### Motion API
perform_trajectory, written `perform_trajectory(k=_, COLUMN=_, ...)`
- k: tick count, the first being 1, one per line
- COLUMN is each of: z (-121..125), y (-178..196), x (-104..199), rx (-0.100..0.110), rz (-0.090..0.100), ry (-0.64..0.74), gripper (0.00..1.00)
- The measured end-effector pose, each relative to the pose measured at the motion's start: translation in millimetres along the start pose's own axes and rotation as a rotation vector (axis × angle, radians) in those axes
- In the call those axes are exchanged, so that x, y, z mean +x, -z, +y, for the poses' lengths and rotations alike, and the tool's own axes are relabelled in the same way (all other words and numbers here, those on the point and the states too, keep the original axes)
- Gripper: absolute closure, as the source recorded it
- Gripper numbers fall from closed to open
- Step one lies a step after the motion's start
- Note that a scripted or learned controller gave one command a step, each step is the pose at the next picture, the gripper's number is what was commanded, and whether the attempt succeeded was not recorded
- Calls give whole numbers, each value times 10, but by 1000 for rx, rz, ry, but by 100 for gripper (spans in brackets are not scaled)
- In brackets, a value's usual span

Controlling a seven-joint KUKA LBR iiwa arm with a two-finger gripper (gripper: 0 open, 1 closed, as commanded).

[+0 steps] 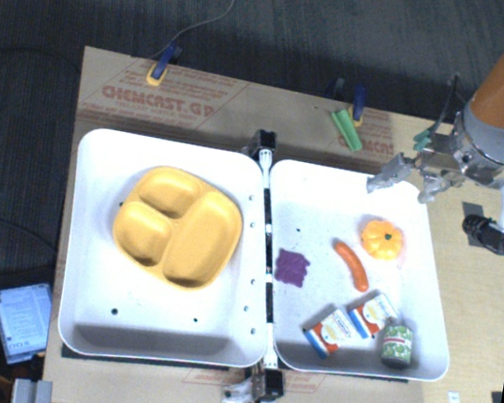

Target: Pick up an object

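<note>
**Jaws spread above the right bin's far edge**

The jaws [405,180] hang spread apart with nothing between them, at the far rim of the right bin [435,301]. Nearest lies a small orange pumpkin [382,239]; beyond it a red sausage [352,264], a purple piece [291,267], two cartons [352,325] and a green jar [396,343]. A yellow divided tray [179,226] fills the left bin [84,245].

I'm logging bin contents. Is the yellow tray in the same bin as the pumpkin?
No. The yellow tray lies in the left bin, while the pumpkin sits in the right bin.
</note>
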State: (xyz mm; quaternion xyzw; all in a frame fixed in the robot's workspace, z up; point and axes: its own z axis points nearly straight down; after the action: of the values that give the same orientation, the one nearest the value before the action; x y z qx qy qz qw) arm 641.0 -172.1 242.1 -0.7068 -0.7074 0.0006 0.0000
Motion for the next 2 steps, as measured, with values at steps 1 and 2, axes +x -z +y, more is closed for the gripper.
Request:
perform_trajectory(k=1, z=-149, y=-1311, x=390, rx=5, rz=2, ry=0, gripper=0)
perform_trajectory(k=2, z=-719, y=-1530, x=759, rx=-12, rz=-4, ry=-2, gripper=0)
